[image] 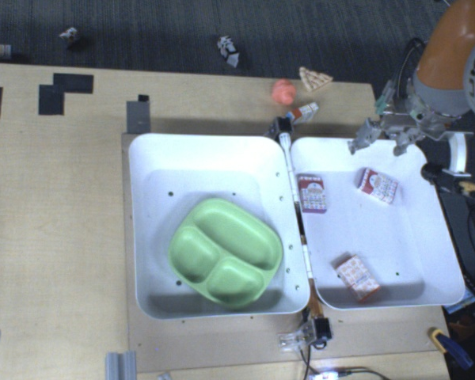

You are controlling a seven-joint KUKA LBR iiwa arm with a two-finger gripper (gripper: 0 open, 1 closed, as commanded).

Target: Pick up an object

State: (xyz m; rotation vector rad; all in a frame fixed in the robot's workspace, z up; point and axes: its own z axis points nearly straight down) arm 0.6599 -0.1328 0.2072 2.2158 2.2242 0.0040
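On the wooden bench (55, 236), the gripper (382, 138) hangs spread and empty over the right bin (439, 236) — best lowered squarely astride the nearest carton (378, 186).

Three small red-white cartons (378, 186) in right bin (427, 236)

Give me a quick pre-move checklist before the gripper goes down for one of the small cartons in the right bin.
1. Gripper above the right bin, at its far edge: ok.
2. Gripper free of load, nothing between its fingers: ok.
3. Nearest carton lies apart from the other two: ok.
4. Middle carton lies close to the divider wall, tight for the fingers: not ok.
5. Near carton lies flat: cannot tell.
6. Green tray sits in the left bin, out of the path: ok.
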